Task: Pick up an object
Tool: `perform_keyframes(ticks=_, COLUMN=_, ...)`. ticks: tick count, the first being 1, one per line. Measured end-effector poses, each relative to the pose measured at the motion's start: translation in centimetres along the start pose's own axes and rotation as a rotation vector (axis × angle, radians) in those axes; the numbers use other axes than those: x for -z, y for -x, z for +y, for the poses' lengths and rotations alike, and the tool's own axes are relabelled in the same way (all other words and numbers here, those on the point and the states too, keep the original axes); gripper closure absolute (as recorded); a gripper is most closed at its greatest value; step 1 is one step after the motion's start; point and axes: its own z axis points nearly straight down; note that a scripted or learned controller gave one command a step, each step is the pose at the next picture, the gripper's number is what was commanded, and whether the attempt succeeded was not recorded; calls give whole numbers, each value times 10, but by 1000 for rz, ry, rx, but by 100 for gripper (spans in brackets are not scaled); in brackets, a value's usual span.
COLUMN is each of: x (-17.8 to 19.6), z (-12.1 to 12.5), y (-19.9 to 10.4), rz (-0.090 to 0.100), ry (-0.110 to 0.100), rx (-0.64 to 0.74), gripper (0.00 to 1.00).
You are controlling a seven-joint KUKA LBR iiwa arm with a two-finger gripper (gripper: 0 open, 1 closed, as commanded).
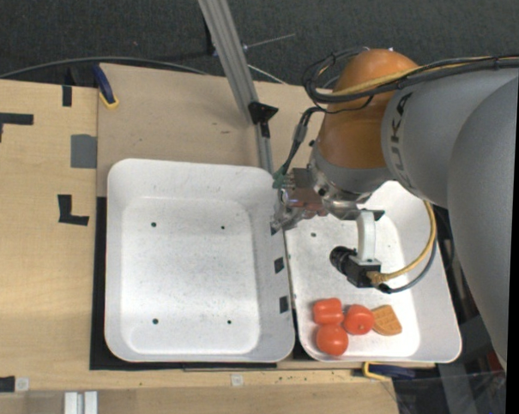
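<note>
Jaws hidden under the wrist, can't tell apart or together. Gripper hangs over far left edge of right bin, beside the divide with left bin. Three red tomatoes and an orange piece clustered near edge of right bin, well apart from gripper.

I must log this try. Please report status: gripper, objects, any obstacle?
Gripper over right bin's far-left corner, holding nothing visible. Three red tomato-like pieces and an orange piece lie untouched near front. No obstacle between.
</note>
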Motion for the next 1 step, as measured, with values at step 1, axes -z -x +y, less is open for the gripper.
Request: perform_keyframes(ticks=1, x=3, z=-7, y=-49, rz=0, ry=2, rx=0, gripper=100)
